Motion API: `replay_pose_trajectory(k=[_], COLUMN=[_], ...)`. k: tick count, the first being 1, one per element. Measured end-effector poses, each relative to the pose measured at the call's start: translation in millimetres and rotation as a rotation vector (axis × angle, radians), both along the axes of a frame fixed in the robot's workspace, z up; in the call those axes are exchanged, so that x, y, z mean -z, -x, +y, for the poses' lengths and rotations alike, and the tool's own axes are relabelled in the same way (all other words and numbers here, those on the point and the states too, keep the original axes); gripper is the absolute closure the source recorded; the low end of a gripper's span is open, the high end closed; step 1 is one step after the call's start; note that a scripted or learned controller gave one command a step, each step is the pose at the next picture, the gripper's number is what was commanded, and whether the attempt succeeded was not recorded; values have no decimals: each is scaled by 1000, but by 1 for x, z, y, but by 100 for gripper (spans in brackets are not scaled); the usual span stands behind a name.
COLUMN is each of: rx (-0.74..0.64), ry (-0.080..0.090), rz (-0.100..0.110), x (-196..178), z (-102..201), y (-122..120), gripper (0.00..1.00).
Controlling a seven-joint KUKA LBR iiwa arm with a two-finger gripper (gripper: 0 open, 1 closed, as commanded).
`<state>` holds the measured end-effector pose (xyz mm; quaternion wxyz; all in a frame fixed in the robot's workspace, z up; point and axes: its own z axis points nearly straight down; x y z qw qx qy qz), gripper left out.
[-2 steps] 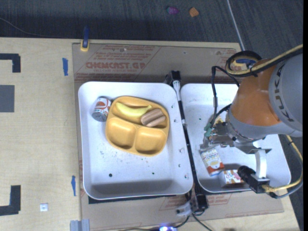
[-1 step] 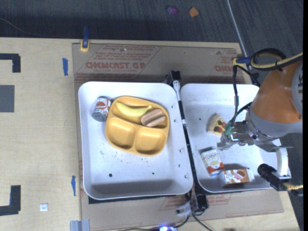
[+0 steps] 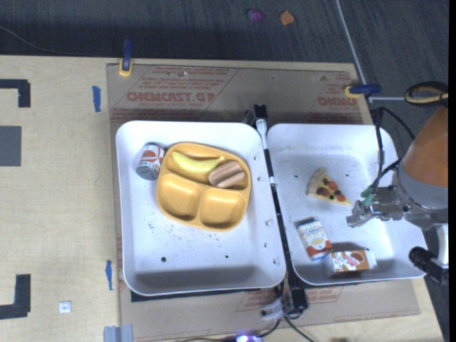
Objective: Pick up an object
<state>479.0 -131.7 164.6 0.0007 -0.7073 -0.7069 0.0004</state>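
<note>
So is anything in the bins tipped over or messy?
Yes. A small red and white can lies on its side in the left white bin, squeezed against the yellow divided plate. In the right white bin, two small cartons lie flat at angles.

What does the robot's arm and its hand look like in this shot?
The arm is grey with a broad orange band above the wrist. A black cable runs along it toward the small metallic grey hand, which has a greenish spot on it.
</note>
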Motion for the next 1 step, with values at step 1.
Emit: replay_pose_trajectory(k=[1], rx=[-1], ry=[0], rz=[0], x=[0], z=[0], y=[0], gripper=[0])
